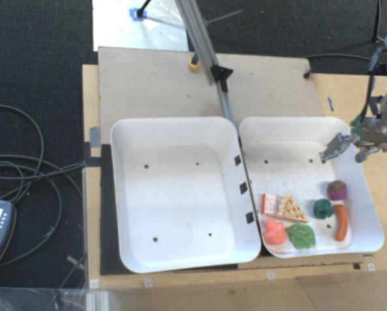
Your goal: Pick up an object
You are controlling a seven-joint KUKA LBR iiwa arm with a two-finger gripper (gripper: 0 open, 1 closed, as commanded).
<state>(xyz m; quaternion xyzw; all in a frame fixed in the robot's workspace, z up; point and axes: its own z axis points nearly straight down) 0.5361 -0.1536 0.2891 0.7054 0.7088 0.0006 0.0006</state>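
The right bin holds several toy foods along its near edge. From left to right they are a pink and white block, a tan waffle wedge, a red-orange piece, a green leaf, a dark green lump, a purple cupcake and an orange sausage. My gripper hangs over the right bin's far right part, above and behind the cupcake. It is open, with nothing between its fingers.
The left bin sits beside the right one, and the two overlap at the middle rim. A grey pole slants down from the top toward that joint. Cables lie on the floor at left.
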